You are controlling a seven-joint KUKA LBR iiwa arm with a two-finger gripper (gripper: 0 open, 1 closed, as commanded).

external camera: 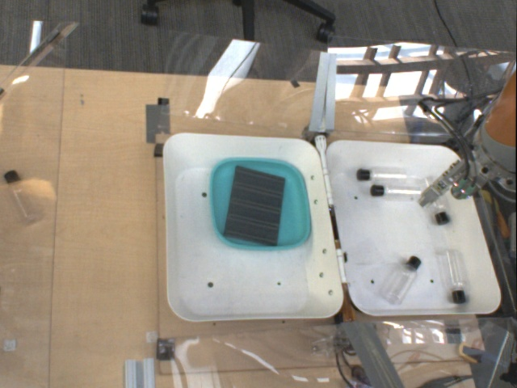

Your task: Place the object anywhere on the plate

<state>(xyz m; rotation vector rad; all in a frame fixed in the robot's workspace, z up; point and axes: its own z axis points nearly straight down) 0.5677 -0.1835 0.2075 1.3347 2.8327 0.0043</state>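
Overhead, the claw (440, 188) slants down-left into the right bin (485, 293); grip state unclear.

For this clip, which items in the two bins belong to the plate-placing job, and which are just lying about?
Belongs to the job:
- teal rounded-square plate, in the left white bin
- dark grey ribbed rectangular block, already lying on that plate
- two-finger gripper, over the right white bin

Lying about:
- clear plastic vials with black caps, scattered in the right bin
- black office chair base
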